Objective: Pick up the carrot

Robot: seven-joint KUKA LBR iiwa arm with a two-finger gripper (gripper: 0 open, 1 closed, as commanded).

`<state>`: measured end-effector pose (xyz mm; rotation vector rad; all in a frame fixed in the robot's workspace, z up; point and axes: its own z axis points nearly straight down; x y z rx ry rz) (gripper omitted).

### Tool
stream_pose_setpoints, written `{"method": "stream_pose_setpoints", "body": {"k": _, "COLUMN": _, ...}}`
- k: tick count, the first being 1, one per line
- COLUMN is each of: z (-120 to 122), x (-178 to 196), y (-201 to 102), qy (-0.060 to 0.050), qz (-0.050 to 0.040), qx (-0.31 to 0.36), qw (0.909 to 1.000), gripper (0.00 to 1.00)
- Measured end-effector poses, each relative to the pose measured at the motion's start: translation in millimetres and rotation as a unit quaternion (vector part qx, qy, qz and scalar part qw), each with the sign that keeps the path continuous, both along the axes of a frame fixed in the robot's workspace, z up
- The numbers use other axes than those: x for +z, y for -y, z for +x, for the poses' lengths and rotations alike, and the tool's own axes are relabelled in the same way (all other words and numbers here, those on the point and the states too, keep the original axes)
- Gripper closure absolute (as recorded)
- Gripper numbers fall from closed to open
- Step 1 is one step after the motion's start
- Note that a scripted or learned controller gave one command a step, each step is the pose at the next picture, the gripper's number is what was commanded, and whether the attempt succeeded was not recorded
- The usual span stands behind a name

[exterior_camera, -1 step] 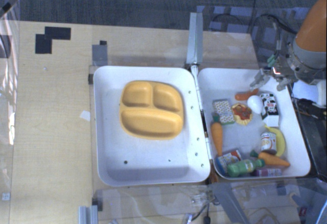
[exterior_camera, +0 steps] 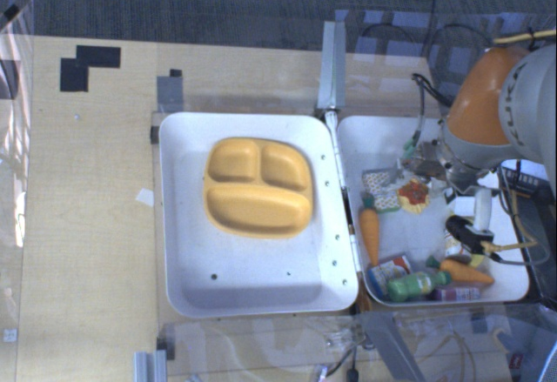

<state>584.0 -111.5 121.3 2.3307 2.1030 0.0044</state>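
Observation:
An orange carrot [exterior_camera: 370,234] with a green top lies lengthwise along the left wall of the right bin [exterior_camera: 365,138], its tip toward the front. A second, smaller carrot [exterior_camera: 466,272] rests near the front right corner of that bin. My gripper [exterior_camera: 425,166] hangs over the back middle of the right bin, above a pizza-slice toy [exterior_camera: 415,194]. It is up and to the right of the long carrot and apart from it. The grey arm with its orange band [exterior_camera: 487,97] reaches in from the right.
A green bottle [exterior_camera: 414,286], a red and blue box [exterior_camera: 392,266] and a purple item [exterior_camera: 454,293] crowd the right bin's front edge. A grey packet [exterior_camera: 379,182] lies by the carrot's top. The left bin [exterior_camera: 183,224] holds a yellow compartment plate [exterior_camera: 258,185].

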Motion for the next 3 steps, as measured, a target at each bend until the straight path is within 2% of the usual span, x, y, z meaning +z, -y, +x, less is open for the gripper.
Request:
{"method": "stream_pose_setpoints", "body": {"k": 1, "z": -27, "x": -32, "y": -28, "qy": 0.005, "qz": -0.0004, "qx": -0.021, "qw": 0.9998, "gripper": 0.00}}
{"method": "stream_pose_setpoints", "body": {"k": 2, "z": -26, "x": 65, "y": -37, "qy": 0.002, "qz": -0.0003, "qx": -0.029, "qw": 0.9996, "gripper": 0.00}}
{"method": "stream_pose_setpoints", "body": {"k": 3, "z": -62, "x": -20, "y": -25, "qy": 0.003, "qz": -0.0008, "qx": 0.028, "qw": 0.9996, "gripper": 0.00}}
